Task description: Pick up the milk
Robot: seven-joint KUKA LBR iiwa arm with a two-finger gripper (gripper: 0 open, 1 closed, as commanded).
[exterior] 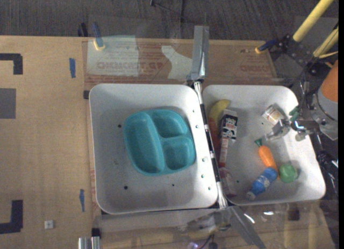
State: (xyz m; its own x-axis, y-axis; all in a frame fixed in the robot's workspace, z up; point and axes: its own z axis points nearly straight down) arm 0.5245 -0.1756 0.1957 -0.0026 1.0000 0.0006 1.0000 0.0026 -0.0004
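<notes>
The milk [229,126], a small white carton with black patches, lies at the left side of the right bin [306,189], just right of a yellow banana [217,110]. My gripper [280,129] hangs low over the bin's upper right part, about a hand's width to the right of the milk and apart from it. It sits between a pale jar [273,114] and an orange carrot [267,156]. Nothing shows held in it.
A blue bottle [262,183] and a green round item [287,173] lie near the right bin's front. A teal divided plate [158,141] rests in the left bin [107,108]. A metal divider [207,135] separates the bins.
</notes>
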